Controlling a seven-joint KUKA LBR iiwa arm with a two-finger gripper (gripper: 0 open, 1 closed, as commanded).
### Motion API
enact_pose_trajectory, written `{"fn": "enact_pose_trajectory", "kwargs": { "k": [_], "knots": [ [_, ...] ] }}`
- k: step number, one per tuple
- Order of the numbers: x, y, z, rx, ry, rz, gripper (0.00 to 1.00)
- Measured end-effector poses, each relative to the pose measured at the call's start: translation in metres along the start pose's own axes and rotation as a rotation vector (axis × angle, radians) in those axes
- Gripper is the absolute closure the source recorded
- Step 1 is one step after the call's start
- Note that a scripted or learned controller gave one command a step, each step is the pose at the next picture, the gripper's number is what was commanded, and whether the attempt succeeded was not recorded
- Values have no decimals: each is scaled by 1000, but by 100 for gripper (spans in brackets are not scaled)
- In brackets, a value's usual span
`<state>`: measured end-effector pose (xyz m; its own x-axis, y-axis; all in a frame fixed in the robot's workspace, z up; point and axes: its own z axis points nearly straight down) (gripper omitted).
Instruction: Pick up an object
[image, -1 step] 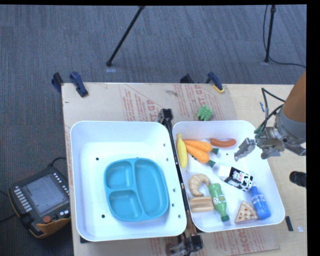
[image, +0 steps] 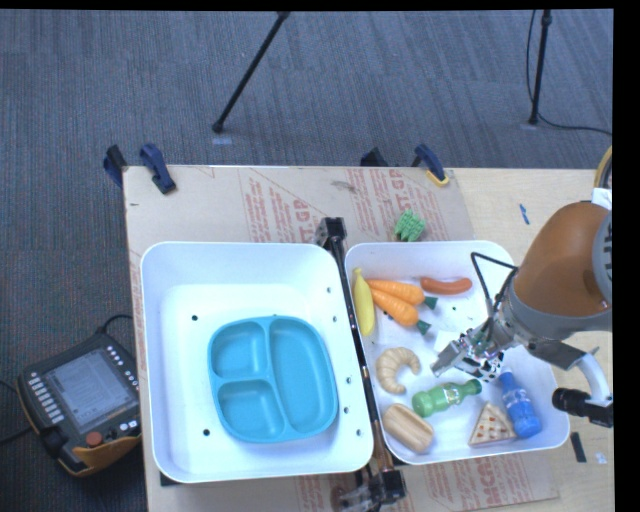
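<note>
Left bin (image: 170, 300): blue divided plate (image: 272, 378). Right bin (image: 455, 250): banana (image: 363, 303) by the left wall, two carrots (image: 400, 302), sausage (image: 446, 285), croissant (image: 396, 368), hot dog bun (image: 408, 427), green bottle (image: 447, 397), pizza slice (image: 491, 426), blue bottle (image: 519, 405). Gripper (image: 468, 352): low over the right bin, above the green bottle; fingers apart, nothing between them.

Floor's a dark grey-blue carpet (image: 300, 90) with a faint ribbed texture, pretty evenly lit. Two black stand legs (image: 250, 70) cross it up top, one slanting on the left and a straighter one at the right, and the bench is a pale wood board (image: 260, 205) with red print, held by blue clamps (image: 155, 168) along its far edge.
</note>
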<state>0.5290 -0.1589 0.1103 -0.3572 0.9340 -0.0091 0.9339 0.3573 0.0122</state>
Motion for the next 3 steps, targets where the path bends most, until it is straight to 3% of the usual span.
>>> {"fn": "enact_pose_trajectory", "kwargs": {
  "k": [1, 2, 3],
  "knots": [
    [-14, 3, 21, 9, 8, -97, 0],
    [-15, 3, 11, 9, 9, -90, 100],
    [-15, 4, 11, 9, 9, -90, 0]
  ]
}}
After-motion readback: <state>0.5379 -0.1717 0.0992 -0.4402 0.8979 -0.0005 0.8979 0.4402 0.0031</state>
